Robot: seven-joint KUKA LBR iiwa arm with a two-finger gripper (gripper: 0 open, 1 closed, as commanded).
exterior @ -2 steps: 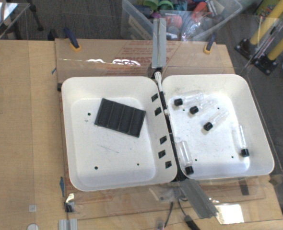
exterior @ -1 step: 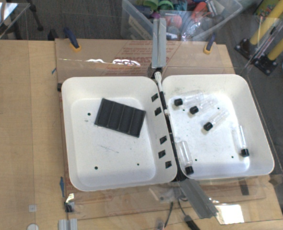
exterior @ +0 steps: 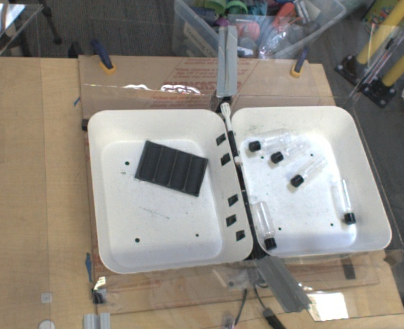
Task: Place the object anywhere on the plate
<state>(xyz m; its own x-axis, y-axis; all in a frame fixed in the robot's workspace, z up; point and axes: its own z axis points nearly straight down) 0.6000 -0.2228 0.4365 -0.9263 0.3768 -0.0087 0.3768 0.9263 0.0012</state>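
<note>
Lies flat in the view's left bin, toward its far side and slightly askew: black ribbed plate, nothing on it. Scattered in the right bin, well apart from the plate: five clear vials with black caps, three near the far middle, one by the right wall, one along the divider. Cannot tell the gripper's state

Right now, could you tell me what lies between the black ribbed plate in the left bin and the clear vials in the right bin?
In the camera view, between the black ribbed plate and the clear vials lie bare white bin floor and the bins' joined rims, which carry small black clips.
</note>
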